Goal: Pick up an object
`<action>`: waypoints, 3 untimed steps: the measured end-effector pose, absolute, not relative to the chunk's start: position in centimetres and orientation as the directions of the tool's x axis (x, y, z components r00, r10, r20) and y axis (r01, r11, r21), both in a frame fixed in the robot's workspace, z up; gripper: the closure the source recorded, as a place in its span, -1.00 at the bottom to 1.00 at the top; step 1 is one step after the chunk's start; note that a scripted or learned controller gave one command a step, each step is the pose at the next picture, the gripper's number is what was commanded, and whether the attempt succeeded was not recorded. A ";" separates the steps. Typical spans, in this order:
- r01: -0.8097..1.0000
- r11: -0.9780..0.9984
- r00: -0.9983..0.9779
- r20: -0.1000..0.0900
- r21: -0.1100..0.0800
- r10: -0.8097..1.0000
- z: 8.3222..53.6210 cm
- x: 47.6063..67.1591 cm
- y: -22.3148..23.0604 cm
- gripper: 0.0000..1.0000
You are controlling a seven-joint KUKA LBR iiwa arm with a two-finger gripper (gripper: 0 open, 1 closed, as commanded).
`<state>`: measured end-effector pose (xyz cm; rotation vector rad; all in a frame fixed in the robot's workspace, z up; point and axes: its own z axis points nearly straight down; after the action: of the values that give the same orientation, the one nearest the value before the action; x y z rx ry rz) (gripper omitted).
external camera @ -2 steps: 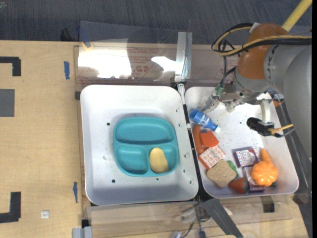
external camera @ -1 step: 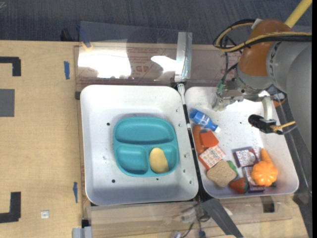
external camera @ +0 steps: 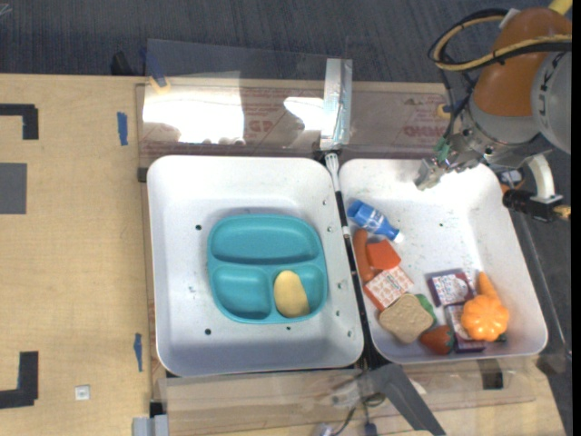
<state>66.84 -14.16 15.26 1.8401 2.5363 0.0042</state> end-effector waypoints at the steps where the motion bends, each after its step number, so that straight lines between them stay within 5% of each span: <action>1: 0.951 0.310 -0.310 -0.003 0.004 0.951 15.1 66.8 -14.1 -1.00; 2: 0.940 0.342 -0.342 -0.005 -0.004 0.940 8.9 66.7 -10.3 -1.00; 3: 0.961 0.278 -0.278 0.000 0.002 0.961 8.6 65.4 -10.0 -1.00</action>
<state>65.41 -9.95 8.63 1.8868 2.5107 0.0026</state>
